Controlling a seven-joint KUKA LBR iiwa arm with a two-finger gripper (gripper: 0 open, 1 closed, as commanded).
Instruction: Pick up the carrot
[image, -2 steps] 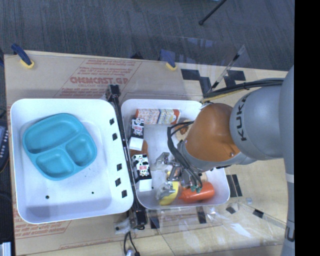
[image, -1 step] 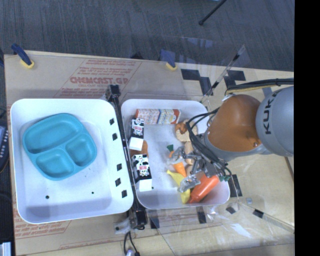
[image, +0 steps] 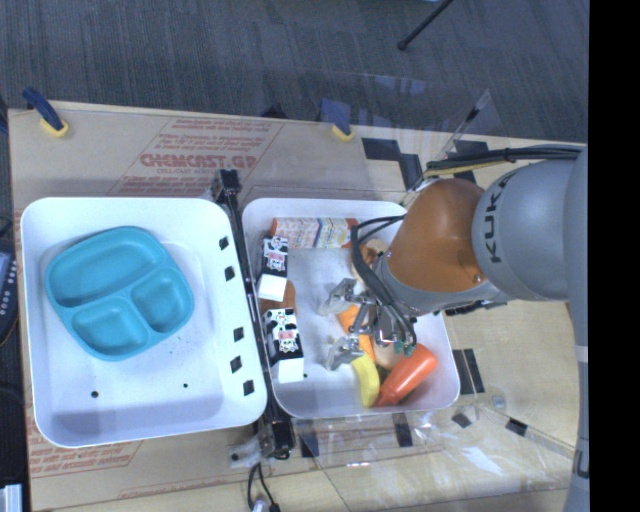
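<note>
The carrot (image: 410, 372) is orange and tapered with a bit of green at its top. It lies in the front right corner of the right bin (image: 320, 405), touching a yellow banana-like piece (image: 365, 381) on its left. My gripper (image: 343, 322) is low in this bin, just left of and behind the carrot. Its two metal fingers (image: 340, 294) stand apart, so it is open. A small orange shape (image: 351, 319) shows in the gap between them; I cannot tell what it is. The carrot is outside the fingers.
A blue divided plate (image: 118, 290) lies in the left bin (image: 60, 420). In the right bin, a printed box (image: 312, 232) rests against the back wall and black-and-white cartons (image: 275, 256) line the left wall. The arm's orange band (image: 440, 240) hangs over the bin's right side.
</note>
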